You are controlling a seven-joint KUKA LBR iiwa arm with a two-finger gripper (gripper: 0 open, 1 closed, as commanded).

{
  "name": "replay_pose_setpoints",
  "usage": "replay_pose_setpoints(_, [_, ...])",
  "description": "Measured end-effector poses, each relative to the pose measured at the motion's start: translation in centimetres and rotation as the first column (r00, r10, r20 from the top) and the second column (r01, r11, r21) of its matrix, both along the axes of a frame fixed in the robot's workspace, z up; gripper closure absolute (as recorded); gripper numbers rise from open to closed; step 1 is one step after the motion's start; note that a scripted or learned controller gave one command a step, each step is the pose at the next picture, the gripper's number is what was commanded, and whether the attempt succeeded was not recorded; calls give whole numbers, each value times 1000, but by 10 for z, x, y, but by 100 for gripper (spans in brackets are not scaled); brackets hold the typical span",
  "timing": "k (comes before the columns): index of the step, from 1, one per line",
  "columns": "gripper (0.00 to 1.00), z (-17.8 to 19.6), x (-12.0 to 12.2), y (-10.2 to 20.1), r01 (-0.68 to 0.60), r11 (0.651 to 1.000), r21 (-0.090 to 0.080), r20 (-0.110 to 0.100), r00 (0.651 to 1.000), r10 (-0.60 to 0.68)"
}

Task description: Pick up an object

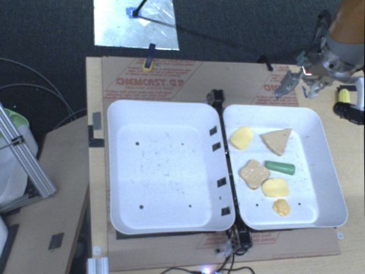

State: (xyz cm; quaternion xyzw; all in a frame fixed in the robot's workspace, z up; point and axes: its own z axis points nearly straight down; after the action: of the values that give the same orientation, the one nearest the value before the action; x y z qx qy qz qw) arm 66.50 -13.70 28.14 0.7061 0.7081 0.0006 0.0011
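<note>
So the grey two-finger gripper (297,85) hangs up at 2 o'clock past the right shallow white plastic bin (325,170), jaws spread wide, nothing between them. In that bin: green cylinder (279,167), tan wedge (277,141) at its 12, yellow lump (241,137) at 10.

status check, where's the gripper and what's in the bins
Gripper open, above the right bin's far edge, holding nothing. Six items in that bin, green cylinder among them, untouched. Nothing in the way.
</note>
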Motion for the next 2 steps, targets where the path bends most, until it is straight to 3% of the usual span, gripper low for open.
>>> replay_pose_setpoints(1, [0,210,4,44,-7,1000,-2,20,1000,7])
replay_pose_setpoints(2, [0,258,-50,164,-12,1000,4,5,1000,12])
